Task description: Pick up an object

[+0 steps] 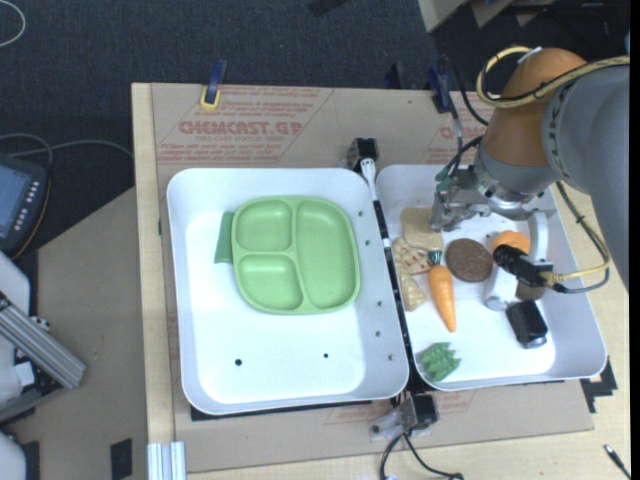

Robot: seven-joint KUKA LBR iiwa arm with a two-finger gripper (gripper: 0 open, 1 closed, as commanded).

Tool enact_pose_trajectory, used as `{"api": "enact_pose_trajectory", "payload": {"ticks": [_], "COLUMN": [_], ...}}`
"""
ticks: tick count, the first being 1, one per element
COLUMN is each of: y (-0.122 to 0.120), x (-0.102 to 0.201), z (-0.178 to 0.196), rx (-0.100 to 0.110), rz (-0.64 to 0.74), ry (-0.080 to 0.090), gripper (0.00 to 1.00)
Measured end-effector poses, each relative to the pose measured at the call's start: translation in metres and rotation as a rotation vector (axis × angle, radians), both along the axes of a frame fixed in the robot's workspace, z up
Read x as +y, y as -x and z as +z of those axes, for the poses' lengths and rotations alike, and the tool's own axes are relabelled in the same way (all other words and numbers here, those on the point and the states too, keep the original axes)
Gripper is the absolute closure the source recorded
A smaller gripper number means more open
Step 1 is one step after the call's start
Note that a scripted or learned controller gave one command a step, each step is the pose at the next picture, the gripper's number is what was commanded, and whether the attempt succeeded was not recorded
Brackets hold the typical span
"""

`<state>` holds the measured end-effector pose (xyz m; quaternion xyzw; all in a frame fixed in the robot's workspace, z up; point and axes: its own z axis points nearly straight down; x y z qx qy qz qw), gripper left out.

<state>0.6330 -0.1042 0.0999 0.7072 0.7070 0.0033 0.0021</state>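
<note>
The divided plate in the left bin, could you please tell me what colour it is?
Light green; the three-compartment plastic plate shows best in the camera view.

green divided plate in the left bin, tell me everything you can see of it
The green divided plate looks like matte plastic: a rounded square with three compartments, two small ones on the left and one long one on the right. It lies flat, upright, in the upper middle of the left bin, overlapping a darker green flat piece at its left edge.

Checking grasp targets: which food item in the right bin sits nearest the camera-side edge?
The green leafy piece, alone near the right bin's front edge. The carrot, brown disc and other items lie further back.
</note>
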Motion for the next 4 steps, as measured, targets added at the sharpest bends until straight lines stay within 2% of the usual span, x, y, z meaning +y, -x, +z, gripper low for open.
{"api": "enact_pose_trajectory", "payload": {"ticks": [2, 3, 4], "y": [-0.005, -0.005, 0.031], "x": [-0.008, -0.008, 0.021], "z": [0.121, 0.126, 0.117], "rx": [-0.001, 0.004, 0.012], "rz": [0.001, 0.001, 0.002], "ry": [0.003, 0.003, 0.0], "gripper": [1.0, 1.0, 1.0]}}
